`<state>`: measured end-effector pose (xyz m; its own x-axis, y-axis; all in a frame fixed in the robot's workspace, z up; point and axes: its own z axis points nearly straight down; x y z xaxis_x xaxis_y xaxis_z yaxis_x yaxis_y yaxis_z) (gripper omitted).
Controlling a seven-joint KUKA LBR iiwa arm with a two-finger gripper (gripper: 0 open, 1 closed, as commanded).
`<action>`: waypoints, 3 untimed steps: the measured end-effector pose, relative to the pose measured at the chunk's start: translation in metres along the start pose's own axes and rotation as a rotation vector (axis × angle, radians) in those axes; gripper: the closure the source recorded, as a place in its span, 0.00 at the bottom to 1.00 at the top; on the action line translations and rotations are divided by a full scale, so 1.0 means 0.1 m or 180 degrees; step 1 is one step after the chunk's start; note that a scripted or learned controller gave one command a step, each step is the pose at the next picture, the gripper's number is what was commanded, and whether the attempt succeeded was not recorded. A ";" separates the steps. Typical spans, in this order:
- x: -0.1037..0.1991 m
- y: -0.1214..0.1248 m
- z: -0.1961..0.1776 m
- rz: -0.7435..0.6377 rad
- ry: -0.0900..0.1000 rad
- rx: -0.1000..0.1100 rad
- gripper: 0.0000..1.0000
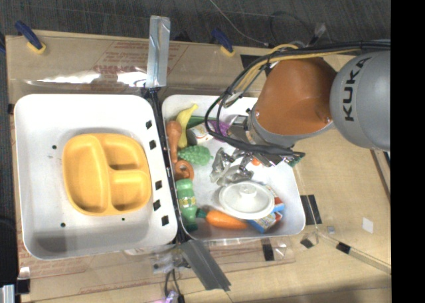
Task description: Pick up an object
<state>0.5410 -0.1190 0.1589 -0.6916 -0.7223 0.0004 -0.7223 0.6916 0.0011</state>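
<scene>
Two bins: left bin [26,162] has a yellow tray [105,172], right bin [295,202] is packed with toys. Gripper [229,167] is over the middle of the right bin, metal fingers pointing down-left, just above the white lid [247,199] and beside the broccoli [194,156]. Can't tell if the fingers are spread or closed, since the wrist and cable loop [222,105] cover most of it. Nothing visibly between them.

Candidates sit tight together: banana [185,116] and a carrot [174,137] along the divider, green bottle [186,201] and another carrot [226,219] at the near edge, lid in the middle.

Risks, as I read it:
- Clutter: fingers land on two items at once, or wedge between lid and broccoli and close on air.
- Lid is wide, smooth and domed, so likely to slip out of a pinch.
- Items against the wall leave no room for a finger on that side.
- Cable loop hangs low and could snag or nudge toys.
</scene>
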 end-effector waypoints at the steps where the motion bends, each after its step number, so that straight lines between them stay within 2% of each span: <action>1: -0.62 -0.37 -1.02 0.0618 -0.0020 0.0023 1.00; 2: -0.54 -1.10 -1.32 0.1819 -0.0014 0.0022 1.00; 3: -1.32 -0.35 -1.08 0.1889 -0.0008 0.0000 1.00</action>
<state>0.6575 -0.0478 0.2673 -0.9773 -0.2120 -0.0014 -0.2120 0.9773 0.0014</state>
